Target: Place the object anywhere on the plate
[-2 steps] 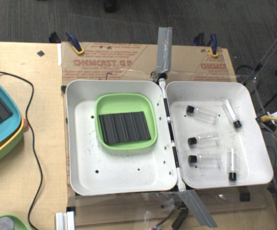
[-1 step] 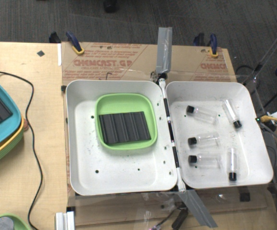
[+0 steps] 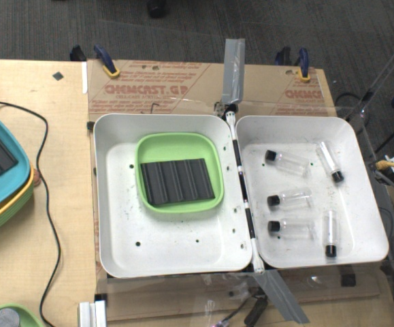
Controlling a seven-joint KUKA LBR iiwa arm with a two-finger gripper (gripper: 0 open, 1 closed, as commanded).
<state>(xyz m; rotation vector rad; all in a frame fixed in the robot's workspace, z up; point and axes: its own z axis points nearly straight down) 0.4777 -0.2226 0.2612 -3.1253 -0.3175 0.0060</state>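
Green plate [image 3: 177, 140] is sitting in the left bin [image 3: 115, 210], with a dark ribbed mat [image 3: 179, 181] lying across most of its floor. The things I am meant to move, five clear vials with black caps, are all lying flat in the right bin [image 3: 367, 203], apart from one another, so I am judging the pick as not yet done. Whether my jaws are released or clenched, I cannot tell.

I am favouring the top-left vial [image 3: 285, 161]: it is lying nearest the plate's side and well clear of the walls. The top-right vial [image 3: 329, 161] is lying at a slant near the far wall. The middle vial [image 3: 288, 199] and the low vial [image 3: 292, 228] are lying near each other, so closing on one is likely risking a nudge to the other. The upright-lying vial [image 3: 330, 234] is sitting close to the near rim.

To do this well, I am planning to turn my jaws across the vial's length, come straight down over its middle, and close gently, since smooth round glass or plastic is likely rolling or squirting out. Then I am lifting high enough to clear the ridge between the bins and setting it down low on the mat, whose ribs should be stopping a roll.
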